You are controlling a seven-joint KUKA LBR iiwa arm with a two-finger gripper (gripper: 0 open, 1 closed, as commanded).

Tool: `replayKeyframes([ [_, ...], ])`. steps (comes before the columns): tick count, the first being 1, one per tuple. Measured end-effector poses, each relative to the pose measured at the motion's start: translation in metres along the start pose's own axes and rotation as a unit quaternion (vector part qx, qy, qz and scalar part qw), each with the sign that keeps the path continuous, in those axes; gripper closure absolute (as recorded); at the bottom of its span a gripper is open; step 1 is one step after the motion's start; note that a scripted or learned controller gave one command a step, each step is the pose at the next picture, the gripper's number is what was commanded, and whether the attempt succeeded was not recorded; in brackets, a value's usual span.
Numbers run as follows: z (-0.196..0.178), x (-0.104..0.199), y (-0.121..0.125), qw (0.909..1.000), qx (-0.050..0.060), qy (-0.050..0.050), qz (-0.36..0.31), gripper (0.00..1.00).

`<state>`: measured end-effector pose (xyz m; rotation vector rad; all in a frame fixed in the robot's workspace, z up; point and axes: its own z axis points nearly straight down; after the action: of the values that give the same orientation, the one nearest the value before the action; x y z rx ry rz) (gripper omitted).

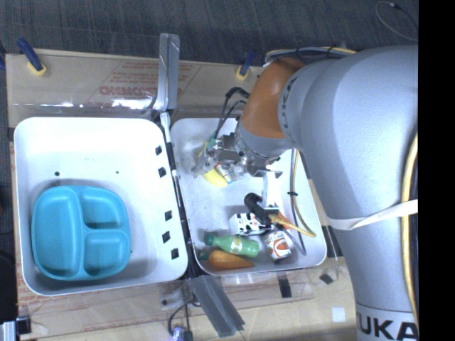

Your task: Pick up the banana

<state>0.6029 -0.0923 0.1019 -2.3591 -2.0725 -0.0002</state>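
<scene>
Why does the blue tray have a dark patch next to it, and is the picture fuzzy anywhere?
In the camera view, the blue tray casts a soft shadow on the left bin floor beside it, so light comes from above. The big grey arm looks smooth and slightly blurred. The gripper area by the yellow banana is small and murky, and details there are hard to make out.

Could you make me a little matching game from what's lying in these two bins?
Things:
1. blue tray
2. green bottle
3. banana
4. carrot

Places:
A. against the right bin's near wall
B. just under the robot's hand
C. in the left bin
D. lying just behind the carrot

Pairs: 1-C, 2-D, 3-B, 4-A
</scene>
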Motion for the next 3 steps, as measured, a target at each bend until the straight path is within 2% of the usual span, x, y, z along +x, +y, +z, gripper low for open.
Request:
replayKeyframes([
  [1,-0.011,0.0,0.001,1.0,0.0,0.0,-0.002,1.0],
  [2,-0.09,0.017,-0.014,0.9974,0.001,0.0,-0.072,1.0],
  [3,-0.099,0.017,-0.014,0.9973,0.002,0.0,-0.074,1.0],
])
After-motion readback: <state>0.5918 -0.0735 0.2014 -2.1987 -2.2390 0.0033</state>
